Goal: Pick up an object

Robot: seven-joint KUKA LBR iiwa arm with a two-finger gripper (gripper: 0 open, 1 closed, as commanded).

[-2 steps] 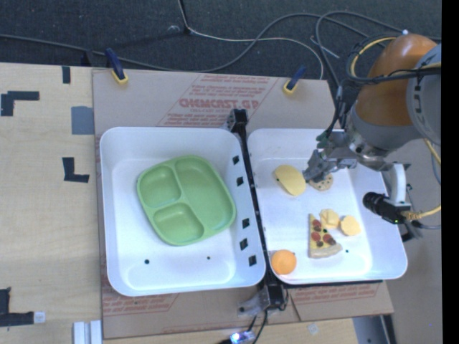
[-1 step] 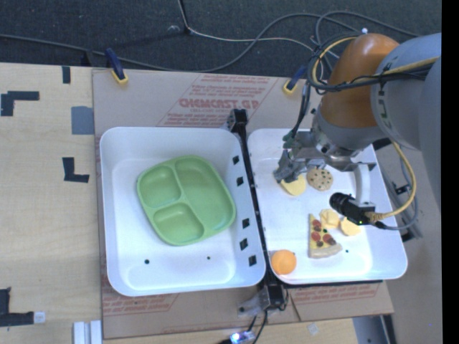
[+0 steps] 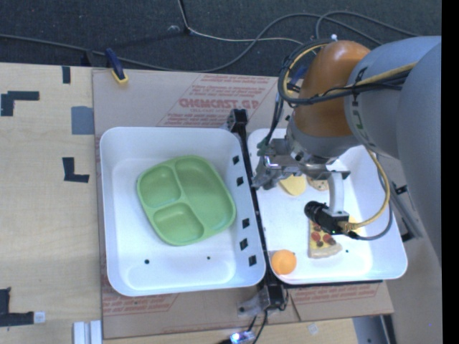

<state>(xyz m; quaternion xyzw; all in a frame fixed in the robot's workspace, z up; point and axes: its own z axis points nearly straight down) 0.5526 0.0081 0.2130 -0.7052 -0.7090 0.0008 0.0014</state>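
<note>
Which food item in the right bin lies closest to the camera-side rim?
The orange ball, at the bin's front left corner; the pizza slice and the yellow piece lie farther back.

Left bin (image 3: pixel 115 213): the green plate (image 3: pixel 185 199) occupies the centre. Free floor runs along the bin's 6 o'clock edge and in a narrow strip at 9 o'clock.

Right bin (image 3: pixel 387 264): the arm (image 3: pixel 337 106) and claw (image 3: pixel 290 169) overhang the 12 o'clock half. The pizza slice (image 3: pixel 323 242) lies near centre, the orange ball (image 3: pixel 284 261) in the 7 o'clock corner and a pale yellow piece (image 3: pixel 292 186) under the claw. A cable (image 3: pixel 384 206) loops across at 3 o'clock. Open floor remains at 5 o'clock.

The divider (image 3: pixel 247 206) between the bins stands as a barrier.
</note>
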